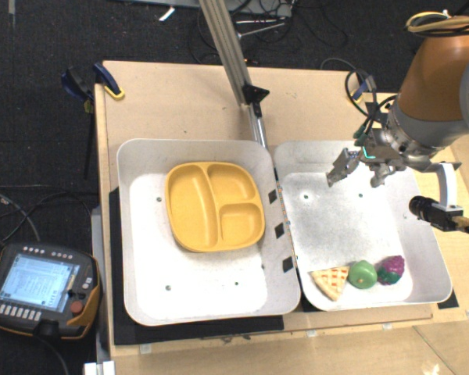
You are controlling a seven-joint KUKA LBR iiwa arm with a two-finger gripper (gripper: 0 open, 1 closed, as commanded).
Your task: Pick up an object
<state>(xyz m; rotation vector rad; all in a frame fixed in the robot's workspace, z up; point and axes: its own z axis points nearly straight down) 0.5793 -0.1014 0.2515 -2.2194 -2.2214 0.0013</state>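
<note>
the arm is seen reaching in from the right, its gripper (361,172) held above the right bin's (336,225) far end with fingers spread wide and nothing between them, while a waffle wedge (331,280), green fruit (363,274) and purple fruit (390,269) are clustered at the near edge, no writing being legible.

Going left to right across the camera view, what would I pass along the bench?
Handheld screen unit → yellow divided plate in the left bin → waffle-like wedge → green fruit → purple fruit, the last three in the right bin.
</note>
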